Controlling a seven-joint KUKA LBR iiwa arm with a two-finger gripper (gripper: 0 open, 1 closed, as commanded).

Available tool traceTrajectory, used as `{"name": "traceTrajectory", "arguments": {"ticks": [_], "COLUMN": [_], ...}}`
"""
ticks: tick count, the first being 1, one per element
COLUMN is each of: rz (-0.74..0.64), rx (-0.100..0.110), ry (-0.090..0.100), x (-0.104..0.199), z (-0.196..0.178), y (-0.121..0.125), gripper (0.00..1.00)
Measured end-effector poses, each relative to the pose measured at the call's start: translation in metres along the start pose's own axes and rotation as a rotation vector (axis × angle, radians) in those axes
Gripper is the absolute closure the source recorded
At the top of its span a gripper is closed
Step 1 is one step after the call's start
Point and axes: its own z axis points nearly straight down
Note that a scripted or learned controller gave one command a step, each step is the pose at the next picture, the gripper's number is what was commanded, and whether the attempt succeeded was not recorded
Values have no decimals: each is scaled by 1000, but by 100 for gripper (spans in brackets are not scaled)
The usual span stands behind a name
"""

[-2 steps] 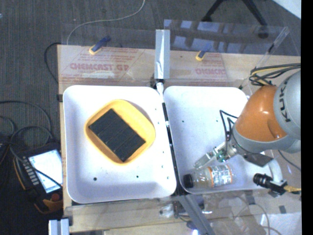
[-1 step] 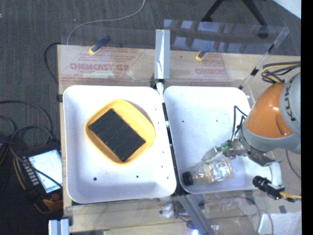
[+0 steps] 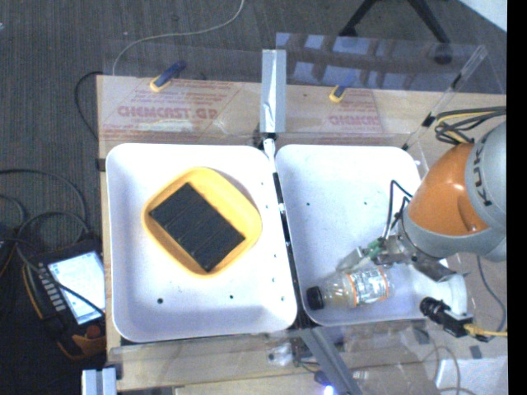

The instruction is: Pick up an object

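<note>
Fingers (image 3: 375,252) of uncertain state above clear crinkled plastic bottle (image 3: 352,289); yellow rounded dish (image 3: 244,200) with ribbed black slab (image 3: 198,226).

Two shallow white plastic bins (image 3: 132,311) sit side by side, holding one yellow dish with a black ridged insert (image 3: 202,220) and one clear plastic bottle (image 3: 354,288).

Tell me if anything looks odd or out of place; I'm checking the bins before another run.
Little stands out. A clear plastic bottle lies on its side at the near edge of the right bin, below the gripper. The yellow dish holding a dark pad sits flat in the left bin.
</note>
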Motion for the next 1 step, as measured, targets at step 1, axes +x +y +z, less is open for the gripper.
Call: {"name": "traceTrajectory", "arguments": {"ticks": [1], "rz": [307], "rx": [9], "ry": [2], "x": [-12], "z": [-10], "y": [-4], "gripper": [0]}}
